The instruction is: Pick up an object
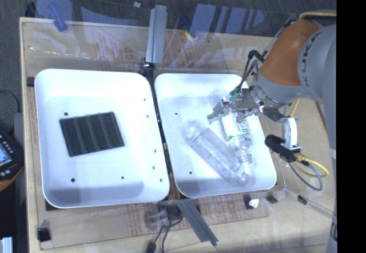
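Nearest the camera is the front edge of the table (pixel 114 220), with a metal bracket (pixel 194 224) between the two bins. Just behind it on the right sits the right bin (pixel 177 174), and in it lie the likely targets — a clear plastic bottle (pixel 217 154), on its side and slanting from the bin's middle toward its near right corner, and a small white tube with green print (pixel 233 130) touching the bottle's far side. A second clear piece seems to lie along the bottle's right flank, but it is too glassy to make out.

The left bin (pixel 51 149) holds one thing, a dark ribbed mat (pixel 91 133), flat and a little askew near the bin's middle.

Farther back in the right bin, the gripper (pixel 237 110) hangs just over the far end of the tube, the arm (pixel 297 63) with its orange band reaching in behind it. The fingers are lost among brackets and cables, so I cannot tell how far open they are, or whether they hold anything; nothing visibly sits between them.

The step in hand looks like the approach or descent onto the tube — the grasp itself is not shown as done. The next move probably calls for a straight drop centred on the tube, closing across its narrow width. The bottle lies so close that a finger could land on it and skid off the slick curved plastic.
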`<state>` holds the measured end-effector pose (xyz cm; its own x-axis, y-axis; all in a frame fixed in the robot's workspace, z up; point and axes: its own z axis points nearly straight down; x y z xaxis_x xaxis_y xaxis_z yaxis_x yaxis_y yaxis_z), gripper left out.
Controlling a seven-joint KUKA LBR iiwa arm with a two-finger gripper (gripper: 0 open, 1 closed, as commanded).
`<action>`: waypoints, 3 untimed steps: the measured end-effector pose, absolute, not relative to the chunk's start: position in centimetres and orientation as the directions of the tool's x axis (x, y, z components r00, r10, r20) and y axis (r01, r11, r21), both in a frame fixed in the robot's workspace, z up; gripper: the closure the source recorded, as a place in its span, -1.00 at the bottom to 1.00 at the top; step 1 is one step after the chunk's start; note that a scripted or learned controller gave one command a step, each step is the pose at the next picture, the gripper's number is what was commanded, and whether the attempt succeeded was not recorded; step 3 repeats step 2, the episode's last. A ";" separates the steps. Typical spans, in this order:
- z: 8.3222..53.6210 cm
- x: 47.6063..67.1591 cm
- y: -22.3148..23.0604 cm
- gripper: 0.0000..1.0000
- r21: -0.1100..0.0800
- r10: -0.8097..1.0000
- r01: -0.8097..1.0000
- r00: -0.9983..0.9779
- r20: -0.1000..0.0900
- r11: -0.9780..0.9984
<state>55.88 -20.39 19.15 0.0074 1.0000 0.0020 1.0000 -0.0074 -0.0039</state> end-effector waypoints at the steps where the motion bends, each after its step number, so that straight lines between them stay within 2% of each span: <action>1: 16.6 57.2 -20.3 -1.00 -0.007 1.000 1.000 0.030 0.002 -0.030; 2: 20.3 56.5 -20.8 -1.00 -0.001 0.999 0.999 0.035 0.001 -0.035; 3: 20.3 56.5 -20.8 -1.00 -0.001 0.999 0.999 0.035 0.001 -0.035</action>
